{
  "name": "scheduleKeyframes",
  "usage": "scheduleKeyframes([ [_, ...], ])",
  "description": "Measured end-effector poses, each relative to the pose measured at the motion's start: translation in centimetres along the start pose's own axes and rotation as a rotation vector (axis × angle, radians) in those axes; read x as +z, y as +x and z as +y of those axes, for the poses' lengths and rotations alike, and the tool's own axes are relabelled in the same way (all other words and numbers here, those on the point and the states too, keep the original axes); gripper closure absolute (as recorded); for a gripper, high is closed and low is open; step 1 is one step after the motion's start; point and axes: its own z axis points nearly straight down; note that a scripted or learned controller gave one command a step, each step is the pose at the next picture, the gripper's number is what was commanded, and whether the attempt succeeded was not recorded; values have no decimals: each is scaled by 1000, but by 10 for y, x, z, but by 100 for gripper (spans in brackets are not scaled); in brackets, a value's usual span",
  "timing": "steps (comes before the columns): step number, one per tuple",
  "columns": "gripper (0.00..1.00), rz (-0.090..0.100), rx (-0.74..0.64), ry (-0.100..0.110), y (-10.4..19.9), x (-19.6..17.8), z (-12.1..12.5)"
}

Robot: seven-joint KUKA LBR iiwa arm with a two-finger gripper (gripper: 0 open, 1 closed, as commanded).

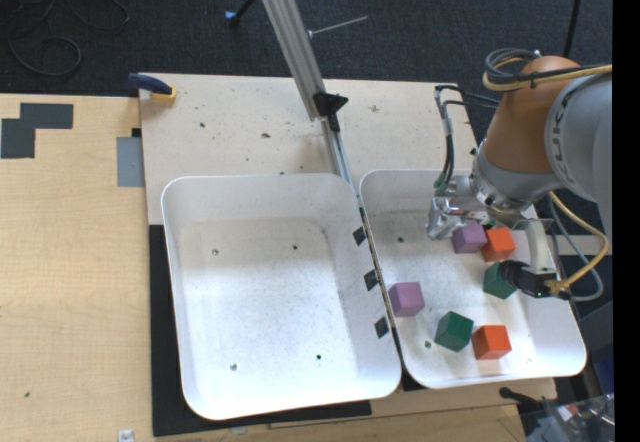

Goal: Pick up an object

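My gripper hangs low over the back of the right bin, just left of a purple cube and close to it. An orange cube sits against that purple cube, with a dark green block in front of them. Further forward in the same bin lie another purple cube, a green cube and an orange cube. I see nothing held in the gripper.
The left bin stands beside the right one, with black clips along their shared wall. A slanted aluminium pole rises behind the bins. A blue clamp lies at the bench's back left corner.
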Motion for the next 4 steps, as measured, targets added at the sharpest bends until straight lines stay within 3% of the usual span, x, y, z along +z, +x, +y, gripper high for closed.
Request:
scheduleKeyframes([
  [1, 100, 0, -7, -2, -1, -50, 11],
  [2, 100, 0, -8, 1, -2, -70, 11],
  [4, 100, 3, -11, 6, 83, -89, -37],
])
